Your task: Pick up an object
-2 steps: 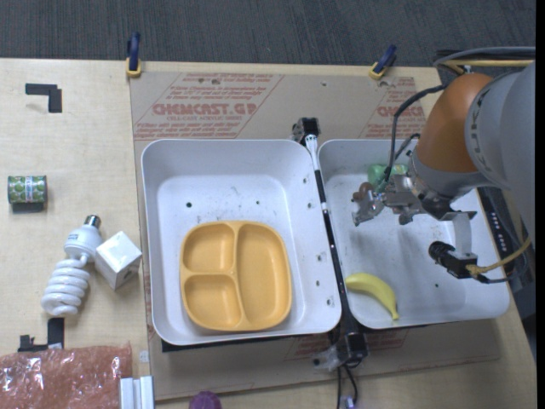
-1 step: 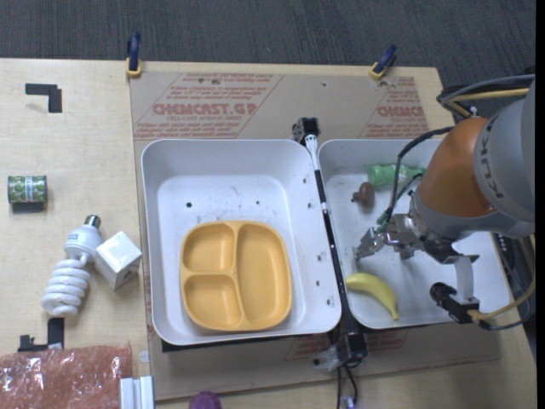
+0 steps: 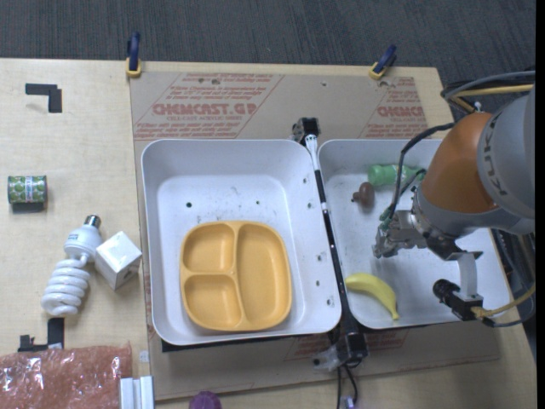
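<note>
Right bin — banana near front wall, small brown object and green object toward back wall. Claw lowered over bin floor between brown object and banana, touching neither; open or closed, cannot tell. Left of that bin — second bin holding yellow divided plate.

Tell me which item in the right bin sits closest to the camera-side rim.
The banana: it lies at the near edge of the right bin, while the small brown object and the green object sit toward the far wall.
</note>
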Robot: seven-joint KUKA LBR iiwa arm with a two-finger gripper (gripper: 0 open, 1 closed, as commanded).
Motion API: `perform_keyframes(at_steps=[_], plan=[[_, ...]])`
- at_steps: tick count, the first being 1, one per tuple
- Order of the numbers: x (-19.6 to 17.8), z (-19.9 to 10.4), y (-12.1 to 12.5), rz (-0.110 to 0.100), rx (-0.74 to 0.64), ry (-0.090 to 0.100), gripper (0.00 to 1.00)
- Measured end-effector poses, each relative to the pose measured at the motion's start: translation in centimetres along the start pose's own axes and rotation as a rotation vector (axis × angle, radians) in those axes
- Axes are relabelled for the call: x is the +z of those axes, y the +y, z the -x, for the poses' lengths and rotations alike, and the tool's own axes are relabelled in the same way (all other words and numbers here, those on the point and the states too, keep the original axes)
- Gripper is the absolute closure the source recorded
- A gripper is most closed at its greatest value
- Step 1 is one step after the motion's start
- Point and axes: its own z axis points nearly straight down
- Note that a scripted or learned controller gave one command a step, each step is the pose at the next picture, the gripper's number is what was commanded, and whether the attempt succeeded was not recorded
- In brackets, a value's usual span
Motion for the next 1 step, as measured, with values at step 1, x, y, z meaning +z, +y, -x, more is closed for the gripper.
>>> perform_keyframes(at_steps=[1], plan=[[0.96, 3.52, 6.09, -0.001, -0.005, 0.000, 1.00]])
